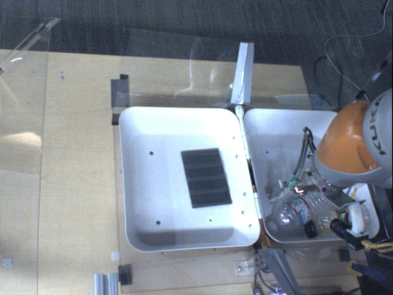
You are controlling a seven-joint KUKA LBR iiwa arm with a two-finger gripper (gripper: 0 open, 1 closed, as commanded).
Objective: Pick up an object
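— Objects: where are they seen?
— A black ribbed pad lies in the left bin; the hand is lowered in the right bin; its grip cannot be told.

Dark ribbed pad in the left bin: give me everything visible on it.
The dark ribbed pad is a flat charcoal rectangle, looking like rubber or foam, crossed by grooves that split it into four bands. It lies flat on the floor of the left bin, near the middle, turned slightly askew to the walls. Nothing rests on it or touches it, and the arm is over the other bin.
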